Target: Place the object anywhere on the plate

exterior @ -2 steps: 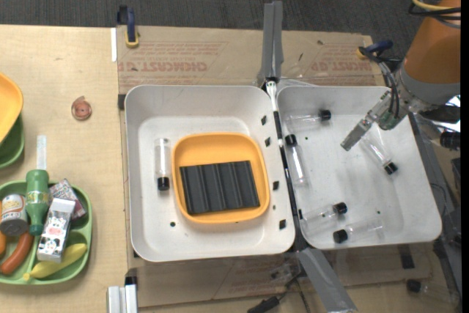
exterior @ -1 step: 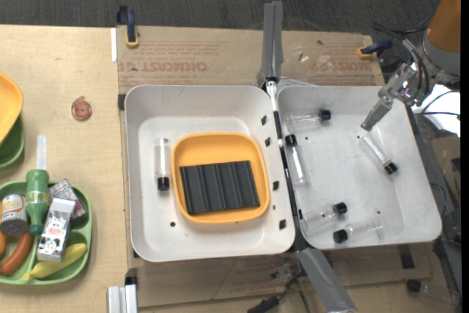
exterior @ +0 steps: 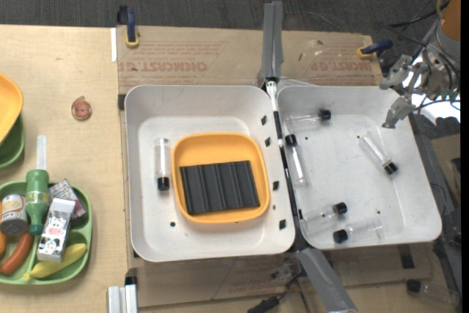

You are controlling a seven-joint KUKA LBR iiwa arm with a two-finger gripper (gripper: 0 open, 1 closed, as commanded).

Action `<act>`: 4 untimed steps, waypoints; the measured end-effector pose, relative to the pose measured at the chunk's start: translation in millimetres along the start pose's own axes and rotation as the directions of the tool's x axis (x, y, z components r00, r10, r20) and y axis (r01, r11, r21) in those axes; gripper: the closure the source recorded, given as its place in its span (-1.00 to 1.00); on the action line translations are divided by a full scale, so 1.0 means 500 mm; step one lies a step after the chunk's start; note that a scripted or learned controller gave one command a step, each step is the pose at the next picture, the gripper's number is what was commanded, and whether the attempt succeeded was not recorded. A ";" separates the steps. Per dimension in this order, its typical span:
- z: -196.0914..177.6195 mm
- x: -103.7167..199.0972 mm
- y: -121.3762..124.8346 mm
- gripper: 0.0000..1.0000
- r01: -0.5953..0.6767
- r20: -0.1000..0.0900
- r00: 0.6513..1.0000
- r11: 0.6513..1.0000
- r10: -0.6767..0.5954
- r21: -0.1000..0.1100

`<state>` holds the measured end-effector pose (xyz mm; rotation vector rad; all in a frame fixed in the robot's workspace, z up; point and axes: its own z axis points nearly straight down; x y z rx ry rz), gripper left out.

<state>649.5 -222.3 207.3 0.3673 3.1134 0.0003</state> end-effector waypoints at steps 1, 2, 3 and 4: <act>-0.027 0.119 0.068 -1.00 0.158 -0.003 0.988 0.988 -0.158 -0.001; -0.098 0.023 -0.005 -1.00 0.278 0.000 0.961 0.961 -0.278 0.000; 0.037 0.153 0.051 -1.00 0.513 -0.003 0.858 0.858 -0.513 -0.003; 0.036 -0.016 0.006 -1.00 0.504 0.000 0.864 0.864 -0.504 -0.001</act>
